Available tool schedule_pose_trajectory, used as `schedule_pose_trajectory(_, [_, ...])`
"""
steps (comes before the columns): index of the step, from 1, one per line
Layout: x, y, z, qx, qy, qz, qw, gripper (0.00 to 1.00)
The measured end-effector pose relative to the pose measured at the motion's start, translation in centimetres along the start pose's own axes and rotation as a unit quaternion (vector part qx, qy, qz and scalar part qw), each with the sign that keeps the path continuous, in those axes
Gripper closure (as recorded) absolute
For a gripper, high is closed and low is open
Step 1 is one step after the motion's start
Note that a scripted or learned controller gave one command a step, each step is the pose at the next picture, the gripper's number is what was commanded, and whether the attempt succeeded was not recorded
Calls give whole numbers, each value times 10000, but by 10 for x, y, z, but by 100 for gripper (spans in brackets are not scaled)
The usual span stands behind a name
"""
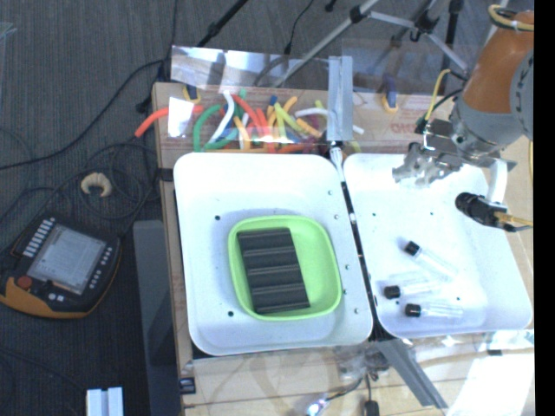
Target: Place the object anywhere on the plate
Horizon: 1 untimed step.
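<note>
The worktop (260, 380) carries two shallow white bins side by side, and behind them runs a strip of cardboard strewn with coloured tubes (251, 121) in red, green, orange and white. The left bin (199, 206) holds a lime-green plate (323, 258) with rounded corners, lying a little below the bin's middle, and a dark ribbed block (273, 269) rests on that plate, running lengthwise from the far edge toward the near edge. The right bin (373, 189) sits just beside the left one, their rims nearly touching along the middle divide. The grey arm with its orange band (499, 68) reaches in from the right, above the far part of the right bin. Its tool (422, 170) hangs over the bin's upper area, its pale metal fingers pointing down at the white floor; whether they are spread or pressed together cannot be told from this angle, and nothing is seen between them. A black cylindrical piece (475, 206) juts out near the bin's right wall, just below the tool. Toward the near part of the right bin lie three small clear tubes with black caps: one (421, 254) near the middle, two more (401, 289) (425, 309) closer to the near rim, all well apart from the tool and from the plate.
</note>
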<state>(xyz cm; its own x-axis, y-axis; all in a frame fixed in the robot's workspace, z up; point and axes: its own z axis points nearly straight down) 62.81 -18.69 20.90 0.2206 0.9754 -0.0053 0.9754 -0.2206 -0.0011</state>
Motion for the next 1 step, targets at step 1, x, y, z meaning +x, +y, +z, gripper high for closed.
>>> schedule_pose_trajectory(1, [0, 0, 0, -2, 1, 0, 10000, 0])
